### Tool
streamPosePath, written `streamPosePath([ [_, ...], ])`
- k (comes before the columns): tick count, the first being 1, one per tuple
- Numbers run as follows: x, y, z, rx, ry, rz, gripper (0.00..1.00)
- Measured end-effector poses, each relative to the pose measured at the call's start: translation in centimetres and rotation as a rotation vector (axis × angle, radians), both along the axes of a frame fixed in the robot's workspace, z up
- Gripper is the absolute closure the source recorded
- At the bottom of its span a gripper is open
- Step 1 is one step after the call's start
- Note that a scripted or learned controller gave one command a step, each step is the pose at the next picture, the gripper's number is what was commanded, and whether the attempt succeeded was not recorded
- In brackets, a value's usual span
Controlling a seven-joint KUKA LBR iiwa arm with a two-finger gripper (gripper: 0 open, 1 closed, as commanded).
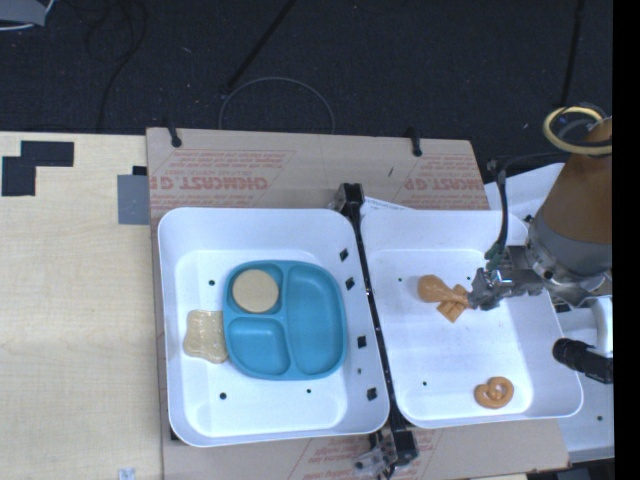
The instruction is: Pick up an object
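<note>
Now, scene: two white bins sit side by side on the counter (80, 298), a black divider between them, with the grey arm (585, 218) reaching in from the right.
Tool: the tool (483, 293) is low inside the right bin (540, 388), at the right-hand end of a tan pastry-like piece (443, 295).
Tool state: I cannot tell whether it is spread or pressed together — the wrist hardware crowds that spot and the tips blur into the piece.
Task's thing: the tan piece lies flat on the floor of the right bin, in its upper middle, touching or all but touching the tool; judged the likeliest target because the tool is set right at its edge.
Other candidate: a small brown pretzel-like ring (494, 393) rests near the front of the same bin, well apart from the tool.
Left bin: a blue sectioned plate (300, 333) holds a round tan cookie (254, 290) in its upper-left compartment; a pale cracker-like slab (205, 335) lies just beside the plate's left rim.
Why so low: the piece is thin and flat, so a grasp likely has to start at floor level.
Stage: judged the approach or closing step — nothing is seen lifted.
Risk: a flat piece may slide aside rather than seat in the grip.
</note>
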State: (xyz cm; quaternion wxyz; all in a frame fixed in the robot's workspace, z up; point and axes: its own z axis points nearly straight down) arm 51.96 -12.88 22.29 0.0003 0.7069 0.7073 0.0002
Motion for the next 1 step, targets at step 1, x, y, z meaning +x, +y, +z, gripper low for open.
streamPosePath([
  [1,0.03,4.51,-0.74,0.003,0.004,0.003,1.00],
])
